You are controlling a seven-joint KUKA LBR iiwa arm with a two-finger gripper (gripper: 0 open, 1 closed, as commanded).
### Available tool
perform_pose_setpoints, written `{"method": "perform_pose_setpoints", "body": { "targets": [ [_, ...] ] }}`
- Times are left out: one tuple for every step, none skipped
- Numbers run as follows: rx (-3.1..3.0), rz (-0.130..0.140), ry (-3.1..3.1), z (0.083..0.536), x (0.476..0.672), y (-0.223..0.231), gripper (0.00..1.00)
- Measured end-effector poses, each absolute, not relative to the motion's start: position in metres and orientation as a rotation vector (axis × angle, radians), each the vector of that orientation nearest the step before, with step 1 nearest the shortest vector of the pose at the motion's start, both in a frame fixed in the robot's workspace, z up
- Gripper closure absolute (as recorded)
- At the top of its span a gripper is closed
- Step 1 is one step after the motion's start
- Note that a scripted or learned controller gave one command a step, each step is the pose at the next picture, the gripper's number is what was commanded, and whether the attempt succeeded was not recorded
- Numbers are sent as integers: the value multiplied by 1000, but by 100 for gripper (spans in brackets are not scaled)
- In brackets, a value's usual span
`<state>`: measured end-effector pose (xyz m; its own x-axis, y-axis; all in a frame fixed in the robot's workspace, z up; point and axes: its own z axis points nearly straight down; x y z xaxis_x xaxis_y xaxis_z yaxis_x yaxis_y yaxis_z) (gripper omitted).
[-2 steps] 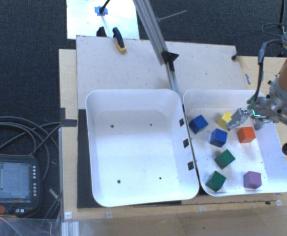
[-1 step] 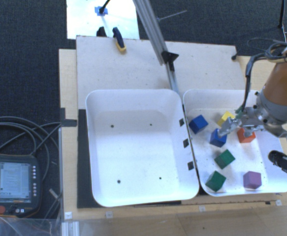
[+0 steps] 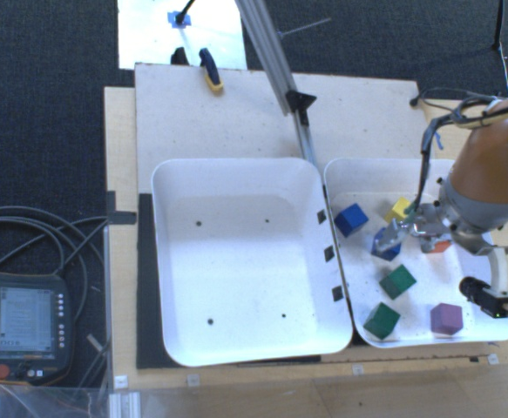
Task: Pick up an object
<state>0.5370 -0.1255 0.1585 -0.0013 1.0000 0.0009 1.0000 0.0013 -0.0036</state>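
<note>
From above, the gripper (image 3: 399,232) sits in the right bin (image 3: 358,174), centre-right of the frame, its metal fingers narrowly closed around a small blue block (image 3: 386,246). That block looks tilted, one corner pointing toward the lower left; it shows no clear long axis. Around it lie matte, hard-edged cubes: a blue cube (image 3: 351,219) to its upper left, a yellow cube (image 3: 400,208) just above, two green cubes (image 3: 397,281) (image 3: 382,320) below, and a purple cube (image 3: 446,318) at lower right. The left bin (image 3: 168,233) is smooth white plastic with rounded corners.
</note>
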Motion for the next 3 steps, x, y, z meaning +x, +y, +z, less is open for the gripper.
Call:
{"method": "perform_pose_setpoints", "body": {
  "targets": [
    [-2217, 3, -2221, 106, 536, -125, 0],
    [-2219, -3, -2227, 120, 538, -126, 100],
    [-2220, -7, -2232, 181, 543, -119, 100]
  ]
}}
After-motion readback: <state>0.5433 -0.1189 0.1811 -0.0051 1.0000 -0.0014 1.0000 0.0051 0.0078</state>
